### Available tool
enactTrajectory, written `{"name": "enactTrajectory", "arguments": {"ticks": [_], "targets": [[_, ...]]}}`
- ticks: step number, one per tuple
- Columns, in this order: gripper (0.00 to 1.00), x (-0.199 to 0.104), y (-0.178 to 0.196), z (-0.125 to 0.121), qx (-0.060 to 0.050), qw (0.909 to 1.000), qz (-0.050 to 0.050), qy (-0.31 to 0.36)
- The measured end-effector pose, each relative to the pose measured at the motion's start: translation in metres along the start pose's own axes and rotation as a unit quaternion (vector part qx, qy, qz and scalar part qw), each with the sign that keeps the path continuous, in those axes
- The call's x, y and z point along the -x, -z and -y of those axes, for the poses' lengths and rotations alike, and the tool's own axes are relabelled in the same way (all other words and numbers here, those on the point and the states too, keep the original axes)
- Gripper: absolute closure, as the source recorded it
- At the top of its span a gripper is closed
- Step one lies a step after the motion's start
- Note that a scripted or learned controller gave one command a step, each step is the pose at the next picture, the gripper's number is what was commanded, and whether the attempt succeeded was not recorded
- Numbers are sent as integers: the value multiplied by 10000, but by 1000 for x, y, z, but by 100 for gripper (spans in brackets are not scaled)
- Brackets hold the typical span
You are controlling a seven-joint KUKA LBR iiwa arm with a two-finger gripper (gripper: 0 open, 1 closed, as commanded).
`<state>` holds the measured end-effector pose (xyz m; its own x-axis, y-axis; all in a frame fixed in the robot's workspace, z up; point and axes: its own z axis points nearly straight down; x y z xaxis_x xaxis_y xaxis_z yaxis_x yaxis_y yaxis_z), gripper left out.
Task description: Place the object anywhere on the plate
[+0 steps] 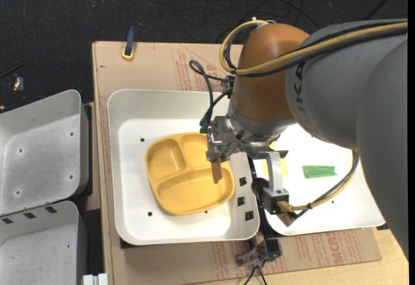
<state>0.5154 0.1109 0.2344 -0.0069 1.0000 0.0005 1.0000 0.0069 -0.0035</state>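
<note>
A thin brown object (216,172) hangs pinched in the jaws (215,163) above the yellow plate (185,174) near its right rim, so releasing from there could tip it off into the bin (130,147).

Yellow divided plate (185,173) in a white bin (130,212). Small brown object (216,172) over the plate's right side. Flat green piece (318,171) in the second white bin (337,212). Grey arm (363,82) with orange band (269,63). Tan bench (168,60) with red print; black floor (52,17).
</note>
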Motion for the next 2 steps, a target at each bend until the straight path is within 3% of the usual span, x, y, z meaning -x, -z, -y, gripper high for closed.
{"name": "enactTrajectory", "arguments": {"ticks": [1,2], "targets": [[100,-23,5,-4,17,10000,0,-5],[0,-22,5,-4,15,10000,3,-22]]}}
